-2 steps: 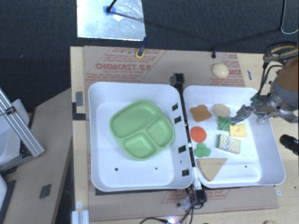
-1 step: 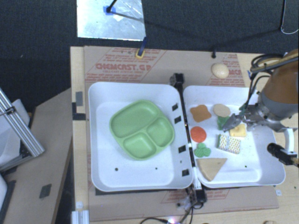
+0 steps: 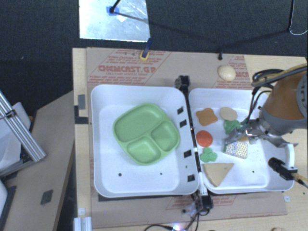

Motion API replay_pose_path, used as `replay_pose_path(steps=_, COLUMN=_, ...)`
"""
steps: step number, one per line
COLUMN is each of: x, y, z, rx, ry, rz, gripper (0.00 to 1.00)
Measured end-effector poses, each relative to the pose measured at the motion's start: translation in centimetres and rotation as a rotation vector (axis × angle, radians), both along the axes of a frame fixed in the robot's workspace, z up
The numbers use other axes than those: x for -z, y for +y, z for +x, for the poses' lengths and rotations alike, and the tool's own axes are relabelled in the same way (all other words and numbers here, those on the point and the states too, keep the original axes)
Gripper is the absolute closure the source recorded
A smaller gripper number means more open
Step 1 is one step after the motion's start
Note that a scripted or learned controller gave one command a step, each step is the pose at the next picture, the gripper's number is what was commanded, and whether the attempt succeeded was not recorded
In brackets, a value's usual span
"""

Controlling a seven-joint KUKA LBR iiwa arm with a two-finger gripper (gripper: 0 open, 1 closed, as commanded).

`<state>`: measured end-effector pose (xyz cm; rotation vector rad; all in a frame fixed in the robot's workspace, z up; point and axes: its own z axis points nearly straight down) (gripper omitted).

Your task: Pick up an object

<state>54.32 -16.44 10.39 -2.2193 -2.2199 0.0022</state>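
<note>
My hand [image 3: 237, 137] is low over the shiny packet [image 3: 237, 149]; grip unclear. Packet looks light, crinkly, slippery, so I'd pinch an edge.

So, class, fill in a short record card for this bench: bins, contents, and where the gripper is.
left bin: green divided tray
right bin: orange toast-shaped piece, tan oval, red disc, green pieces, tan wedge, speckled packet
gripper: above the packet
outside bins: pale egg-like object
</note>
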Motion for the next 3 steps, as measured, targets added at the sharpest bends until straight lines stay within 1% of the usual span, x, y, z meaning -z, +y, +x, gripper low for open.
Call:
replay_pose_path(steps=1, x=2.0, y=0.0, z=0.1, rx=-0.001, ry=-0.004, rz=-0.001, gripper=0.0)
replay_pose_path(steps=2, x=0.8, y=0.0, z=0.2, rx=-0.001, ry=-0.006, rz=-0.001, gripper=1.0)
replay_pose_path(steps=3, x=-5.4, y=-0.7, z=0.2, rx=-0.002, ry=-0.01, rz=-0.004, gripper=1.0)
